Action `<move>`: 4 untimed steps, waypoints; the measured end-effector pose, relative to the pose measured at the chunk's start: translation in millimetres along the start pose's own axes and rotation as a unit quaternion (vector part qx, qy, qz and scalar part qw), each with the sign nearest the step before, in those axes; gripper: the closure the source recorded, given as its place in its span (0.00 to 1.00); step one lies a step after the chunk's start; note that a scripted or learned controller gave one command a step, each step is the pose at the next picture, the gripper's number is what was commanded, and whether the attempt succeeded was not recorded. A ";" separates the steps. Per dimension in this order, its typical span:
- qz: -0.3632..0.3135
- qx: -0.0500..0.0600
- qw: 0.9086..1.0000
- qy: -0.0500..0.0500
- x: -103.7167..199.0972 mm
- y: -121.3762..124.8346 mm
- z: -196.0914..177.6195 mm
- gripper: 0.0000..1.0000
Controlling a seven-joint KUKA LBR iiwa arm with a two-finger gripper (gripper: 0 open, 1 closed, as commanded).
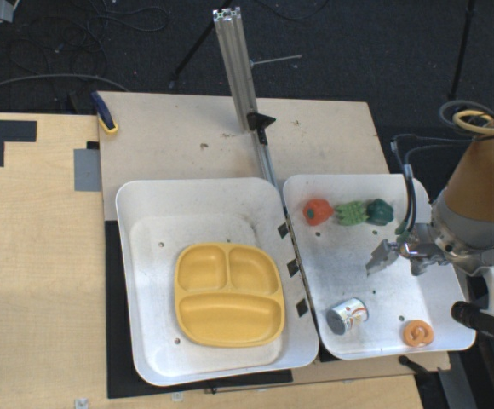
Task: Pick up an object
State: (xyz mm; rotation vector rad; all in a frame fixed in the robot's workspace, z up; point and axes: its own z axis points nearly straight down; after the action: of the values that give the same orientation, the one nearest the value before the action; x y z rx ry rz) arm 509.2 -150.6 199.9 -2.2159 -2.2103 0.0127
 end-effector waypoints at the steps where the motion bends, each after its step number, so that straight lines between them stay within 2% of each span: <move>1: -0.001 -0.006 1.000 -0.001 -0.1 2.8 -6.1 0.00; 3: -0.001 -0.002 1.000 0.000 6.7 -13.4 89.7 0.00; 4: -0.001 -0.006 1.000 0.000 6.2 -12.0 108.2 0.00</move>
State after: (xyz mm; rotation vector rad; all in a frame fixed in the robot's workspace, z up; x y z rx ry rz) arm 495.7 -144.0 92.0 -2.2189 -2.2183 -0.0015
